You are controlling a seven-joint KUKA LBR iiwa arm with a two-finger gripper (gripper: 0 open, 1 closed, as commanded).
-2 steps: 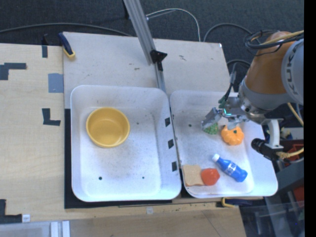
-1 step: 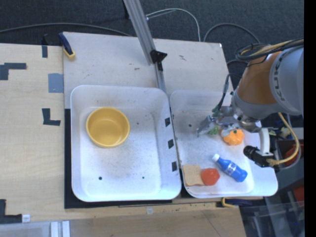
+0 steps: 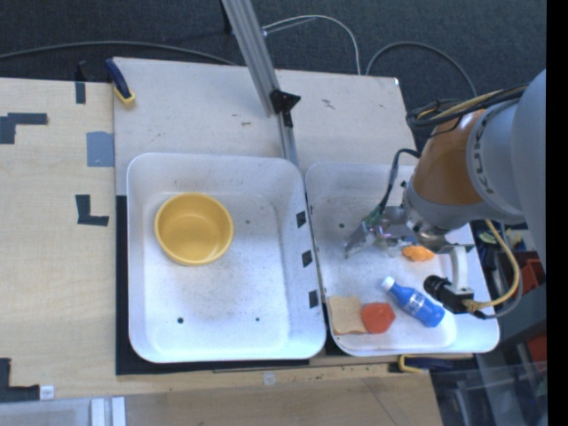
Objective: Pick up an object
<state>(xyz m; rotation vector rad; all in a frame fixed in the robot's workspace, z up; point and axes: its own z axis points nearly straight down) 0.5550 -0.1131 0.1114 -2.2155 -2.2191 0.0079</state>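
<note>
While a tan pad [image 3: 345, 315], a red lump [image 3: 379, 318] and a blue bottle [image 3: 415, 303] line the near edge of the right bin [image 3: 337, 193], the gripper [image 3: 368, 234] hangs above that bin's floor, fingers spread, nothing between them. An orange piece [image 3: 417, 254] sits just beside it. Over in the left bin [image 3: 257, 171], a yellow bowl [image 3: 193, 228] rests.

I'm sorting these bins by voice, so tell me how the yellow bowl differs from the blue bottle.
The yellow bowl sits in the left bin; the blue bottle lies in the right bin. The bowl stands upright with its round opening facing up, while the bottle lies on its side, white cap pointing up-left. The bowl looks clearly wider than the slim bottle. The bowl sits alone; the bottle lies near a red object. Both rest on white bin floors.
</note>
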